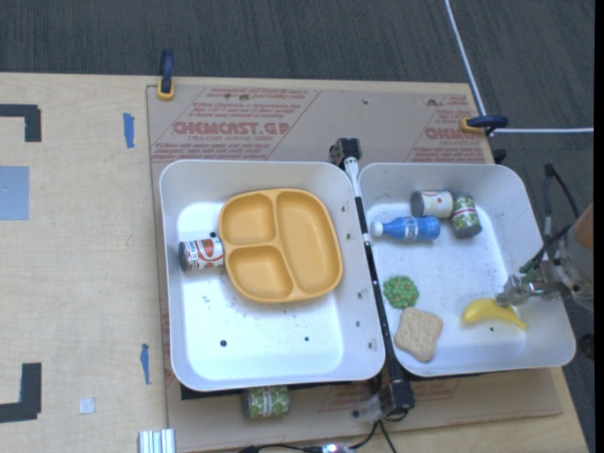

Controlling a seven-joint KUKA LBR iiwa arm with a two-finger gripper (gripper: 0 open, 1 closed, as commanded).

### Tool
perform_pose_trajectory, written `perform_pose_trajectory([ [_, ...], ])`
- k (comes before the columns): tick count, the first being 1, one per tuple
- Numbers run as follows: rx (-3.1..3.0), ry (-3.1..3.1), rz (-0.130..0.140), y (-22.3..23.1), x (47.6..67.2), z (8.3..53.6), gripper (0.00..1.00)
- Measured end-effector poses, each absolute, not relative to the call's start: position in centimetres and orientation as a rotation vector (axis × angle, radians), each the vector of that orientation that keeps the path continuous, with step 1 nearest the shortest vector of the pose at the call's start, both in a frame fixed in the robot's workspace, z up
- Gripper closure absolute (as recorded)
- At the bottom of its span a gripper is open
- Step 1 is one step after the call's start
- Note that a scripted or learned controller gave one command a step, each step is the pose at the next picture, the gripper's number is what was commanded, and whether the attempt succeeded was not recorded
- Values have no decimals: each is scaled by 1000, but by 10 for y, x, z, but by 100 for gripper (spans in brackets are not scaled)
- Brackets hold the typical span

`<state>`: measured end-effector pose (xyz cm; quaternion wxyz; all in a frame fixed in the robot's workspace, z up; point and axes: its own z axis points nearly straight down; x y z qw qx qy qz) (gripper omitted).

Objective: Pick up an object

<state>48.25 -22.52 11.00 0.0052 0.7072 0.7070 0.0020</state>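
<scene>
Bins: two shallow white bins side by side, the left bin (189, 347) and the right bin (528, 347), touching along a black divider.
Left bin contents: one yellow plate (280, 244) with three compartments, and one red-and-white can (201, 253) lying on its side just beside the plate's left edge.
Right bin contents: six things. One white cup (432, 202) on its side, one green-labelled can (464, 215) touching it, one blue bottle (407, 227) lying flat with its white cap to the left, one green broccoli (401, 292), one tan cracker (418, 333) just below it, one yellow banana (493, 314) near the right wall.
Outside the bins: one more green can (268, 402) lying under the left bin's front edge.
Gripper: the gripper (522, 289) hangs at the right bin's right side, just above the banana. Whether it is spread or closed, I cannot tell; nothing can be seen in its grasp.
Surface: a brown sheet (283, 121) lies beneath the bins, held by two clamps, on a pale wooden bench (75, 281) with blue tape marks. Dark grey carpet lies beyond.
Writing: red print on the sheet seems to read "CHEMCAST GP", repeated and partly hidden at the right. The can labels are too small to read.
</scene>
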Motion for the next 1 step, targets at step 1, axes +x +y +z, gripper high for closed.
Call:
perform_pose_trajectory([
  [1,2217,2216,3,-225,481,113,100],
])
